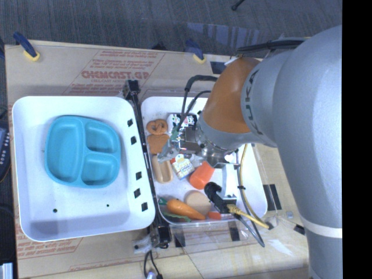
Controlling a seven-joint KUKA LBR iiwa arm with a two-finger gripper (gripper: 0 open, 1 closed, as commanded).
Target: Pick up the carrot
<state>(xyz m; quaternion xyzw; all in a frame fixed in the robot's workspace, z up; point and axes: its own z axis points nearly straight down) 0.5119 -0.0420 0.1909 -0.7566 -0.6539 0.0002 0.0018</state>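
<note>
Lying at the near edge of the right bin [152,106], the carrot [185,209] is resting free, tip pointing right. Farther in, the gripper [181,139] is hanging over a clutter of toy food; whether its jaws are apart or closed cannot be told. A blue divided plate [82,151] is sitting in the left bin [35,214].

The gripper [181,139] hangs over the right bin [152,106], well apart from the carrot [185,209].
</note>
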